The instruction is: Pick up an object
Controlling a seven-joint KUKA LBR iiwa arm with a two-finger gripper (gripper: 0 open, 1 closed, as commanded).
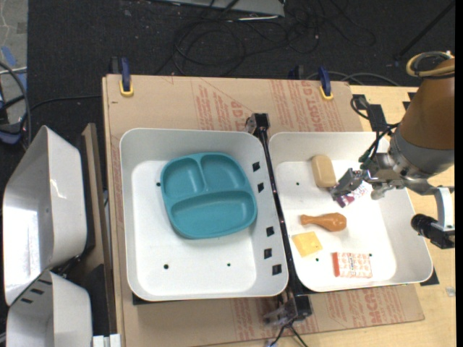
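Cardboard-topped bench (217, 100) with red print, clamped at the back by blue-yellow clamps (126, 78), on dark floor (65, 42) strewn with black cables (210, 35).

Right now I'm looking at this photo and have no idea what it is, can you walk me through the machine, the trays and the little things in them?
One camera fixed above a workbench looks down at a slant. The grey machine with the orange band is a robot arm, reaching in from the right. At its tip is a two-finger gripper, low over the right bin, next to a small purple object; I can't tell whether it grips anything. That bin also holds a tan bread-like piece, a toy drumstick, a yellow cheese-like square and a red-and-white packet. The left bin holds a teal divided plate. The arm's job is to pick something up.
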